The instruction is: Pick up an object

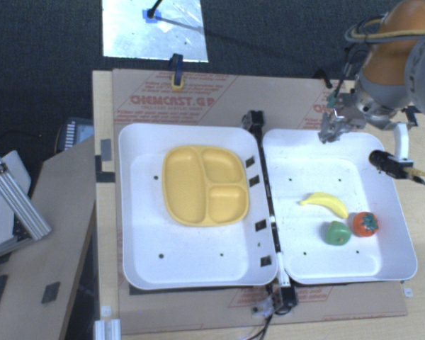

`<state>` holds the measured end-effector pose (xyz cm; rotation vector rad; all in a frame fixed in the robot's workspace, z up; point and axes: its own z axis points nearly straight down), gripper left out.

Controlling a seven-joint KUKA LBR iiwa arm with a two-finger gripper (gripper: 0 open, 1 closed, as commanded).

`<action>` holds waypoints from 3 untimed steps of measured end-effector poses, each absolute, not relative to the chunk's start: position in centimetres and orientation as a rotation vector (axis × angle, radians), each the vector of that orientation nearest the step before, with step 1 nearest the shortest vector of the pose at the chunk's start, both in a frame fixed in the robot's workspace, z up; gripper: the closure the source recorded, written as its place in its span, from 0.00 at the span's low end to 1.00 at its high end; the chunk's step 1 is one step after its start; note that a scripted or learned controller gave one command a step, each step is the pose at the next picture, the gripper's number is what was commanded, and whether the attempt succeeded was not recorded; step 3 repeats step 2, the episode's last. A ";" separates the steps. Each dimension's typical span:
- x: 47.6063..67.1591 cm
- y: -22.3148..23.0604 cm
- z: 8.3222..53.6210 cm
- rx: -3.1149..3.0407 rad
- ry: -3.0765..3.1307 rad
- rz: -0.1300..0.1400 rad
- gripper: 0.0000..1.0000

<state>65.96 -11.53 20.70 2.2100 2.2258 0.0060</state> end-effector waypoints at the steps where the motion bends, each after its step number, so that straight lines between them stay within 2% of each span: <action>1: 66.1 -11.5 22.1 2.212 2.227 0.004 1.00; 2: 66.2 -5.9 23.3 2.210 2.230 0.005 1.00; 3: 66.2 -5.9 23.3 2.210 2.230 0.005 1.00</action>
